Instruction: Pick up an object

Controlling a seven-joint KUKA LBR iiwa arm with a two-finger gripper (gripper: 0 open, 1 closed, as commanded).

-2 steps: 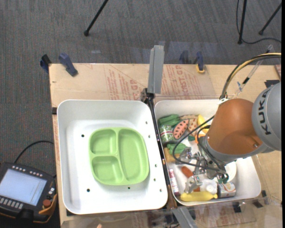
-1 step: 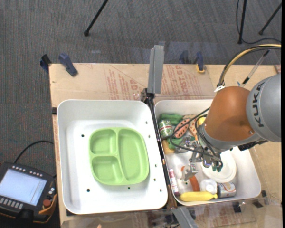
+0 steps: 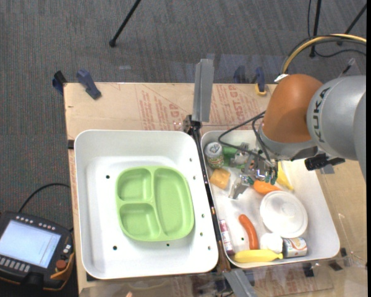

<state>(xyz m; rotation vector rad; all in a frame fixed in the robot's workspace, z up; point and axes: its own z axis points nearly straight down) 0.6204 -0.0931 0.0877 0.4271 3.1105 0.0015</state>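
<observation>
Gripper (image 3: 242, 184) low in right bin (image 3: 329, 228) w/ clutter, grip unclear, green tray (image 3: 154, 203) in left bin (image 3: 93, 166)

My orange wrist band (image 3: 292, 109) covers the back corner of the right bin (image 3: 326, 218) and hides most of my gripper (image 3: 244, 181), so I cannot tell how its fingers stand. My arm (image 3: 343, 119) is cut off at the right edge. Beside the band, a yellow piece (image 3: 285, 177) is half hidden. The label on the can (image 3: 214, 155) left of it is too small to read.
</observation>
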